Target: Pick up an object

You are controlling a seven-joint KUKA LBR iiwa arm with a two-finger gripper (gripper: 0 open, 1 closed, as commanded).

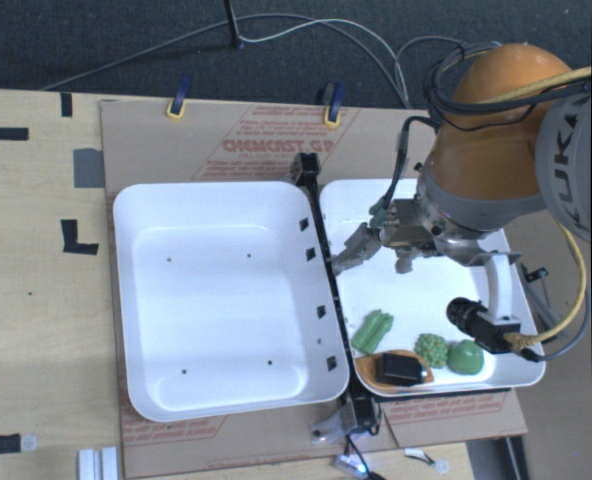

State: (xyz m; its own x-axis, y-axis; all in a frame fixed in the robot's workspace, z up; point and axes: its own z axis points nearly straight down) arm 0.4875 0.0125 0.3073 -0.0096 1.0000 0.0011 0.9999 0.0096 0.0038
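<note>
1. Over the right bin, near its left wall, hangs the gripper; I cannot tell its opening; nothing visibly held.
2. Nearest target, I judge: green object, below it by the front-left corner; long axis running lower-left to upper-right.
3. I would close across that axis.
</note>
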